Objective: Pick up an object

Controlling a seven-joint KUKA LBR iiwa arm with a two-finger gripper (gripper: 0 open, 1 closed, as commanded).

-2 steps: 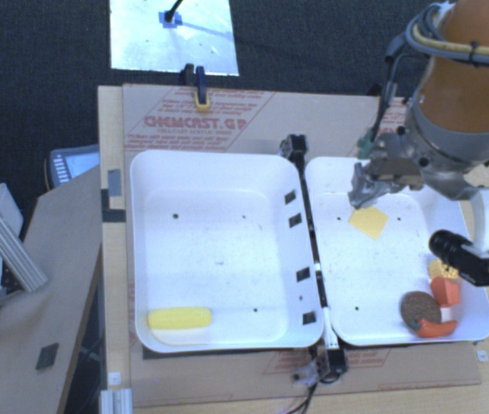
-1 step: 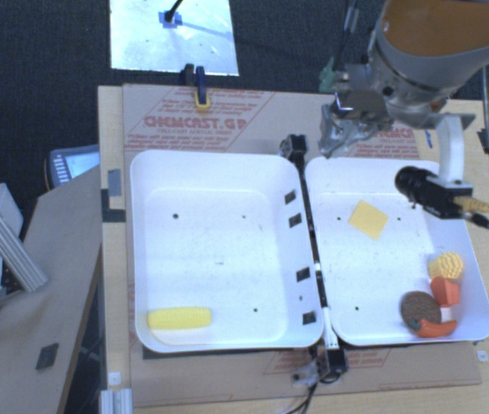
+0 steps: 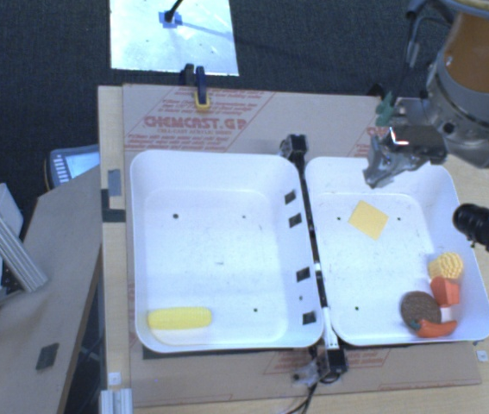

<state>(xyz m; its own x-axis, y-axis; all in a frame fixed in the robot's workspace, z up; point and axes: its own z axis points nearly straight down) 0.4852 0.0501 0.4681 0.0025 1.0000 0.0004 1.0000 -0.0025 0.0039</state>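
My gripper (image 3: 380,176) hangs over the back edge of the right bin (image 3: 399,322), just up and right of a flat yellow square piece (image 3: 368,219) lying on the bin floor. In that bin's near right corner sit a yellow corn-like piece (image 3: 448,266), an orange-red block (image 3: 446,291), a round brown disc (image 3: 418,309) and an orange carrot-like piece (image 3: 438,328). A yellow banana-shaped piece (image 3: 179,318) lies in the near left corner of the left bin (image 3: 218,231). Nothing shows between the gripper's tips.
A black clip strip (image 3: 306,240) runs along the divide between the two bins. A black cylindrical fitting (image 3: 484,226) juts in beside the right bin's right rim. A shiny metal plate (image 3: 173,24) lies behind the bench.
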